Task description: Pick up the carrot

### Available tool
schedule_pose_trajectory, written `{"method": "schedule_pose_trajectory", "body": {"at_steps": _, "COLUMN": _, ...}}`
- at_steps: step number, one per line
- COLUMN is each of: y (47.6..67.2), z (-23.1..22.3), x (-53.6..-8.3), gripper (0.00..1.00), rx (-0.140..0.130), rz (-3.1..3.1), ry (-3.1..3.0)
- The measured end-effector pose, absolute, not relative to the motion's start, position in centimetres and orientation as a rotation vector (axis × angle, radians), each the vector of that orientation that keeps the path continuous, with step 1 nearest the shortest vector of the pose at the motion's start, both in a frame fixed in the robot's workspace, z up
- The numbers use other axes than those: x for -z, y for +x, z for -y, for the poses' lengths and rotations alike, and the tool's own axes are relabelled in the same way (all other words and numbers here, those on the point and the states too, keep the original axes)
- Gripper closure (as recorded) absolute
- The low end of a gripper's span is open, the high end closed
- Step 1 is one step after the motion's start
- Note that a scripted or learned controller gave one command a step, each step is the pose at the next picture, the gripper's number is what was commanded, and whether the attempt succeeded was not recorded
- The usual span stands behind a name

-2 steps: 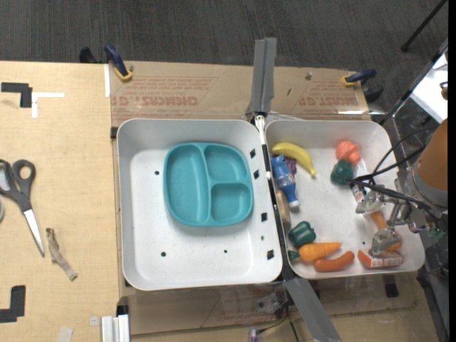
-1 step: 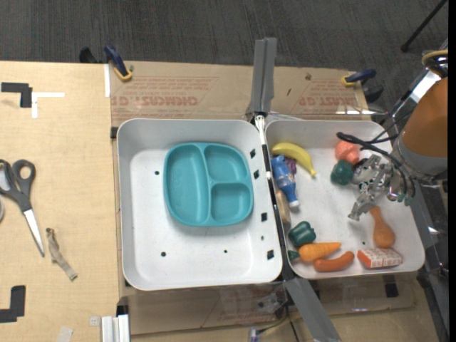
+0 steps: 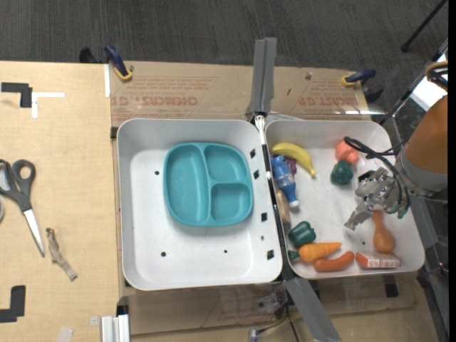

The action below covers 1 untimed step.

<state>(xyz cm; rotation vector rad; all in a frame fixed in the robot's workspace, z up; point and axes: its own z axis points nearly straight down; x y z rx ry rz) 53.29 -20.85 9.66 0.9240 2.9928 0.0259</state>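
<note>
The carrot [image 3: 320, 250] is orange with a green leafy end. It lies flat near the front edge of the right bin [image 3: 324, 201], pointing right. My gripper [image 3: 376, 216] hangs low over the right side of that bin, to the right of the carrot and slightly behind it, well apart from it. Its fingers [image 3: 355, 220] are spread open. The narrow neck of an orange gourd-shaped toy [image 3: 383, 238] lies just below them.
Around the carrot are an orange sausage [image 3: 334, 263], a green pepper [image 3: 301, 232], a red-and-white packet [image 3: 377, 261], a blue bottle [image 3: 285, 180], a banana [image 3: 294, 154], a dark green toy [image 3: 343, 173] and an orange-red toy [image 3: 346, 150]. The left bin [image 3: 142, 212] holds a teal divided plate [image 3: 208, 184].
</note>
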Motion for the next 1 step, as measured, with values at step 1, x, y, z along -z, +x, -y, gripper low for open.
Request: {"method": "schedule_pose_trajectory", "body": {"at_steps": 1, "y": 51.66, "z": 20.13, "x": -9.47, "gripper": 0.0, "rx": -0.04, "rz": -2.868, "ry": 1.28}}
